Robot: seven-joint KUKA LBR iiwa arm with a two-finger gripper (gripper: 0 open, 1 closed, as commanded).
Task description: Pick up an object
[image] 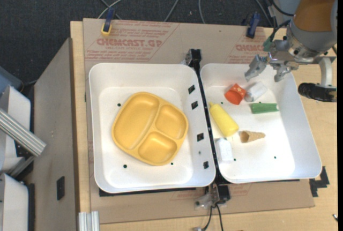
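Gripper (269,68) open, empty, above right bin (300,117) back edge. Risk: orange cap (234,94) and white piece (255,90) touch; fingers may catch both or slip.

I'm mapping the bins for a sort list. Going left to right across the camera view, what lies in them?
Yellow divided tray → yellow bottle → orange-capped white item → cone-shaped piece → green block.

Right bin (300,133) front half bare (items crowd its left); yellow tray (150,128) fills left bin.
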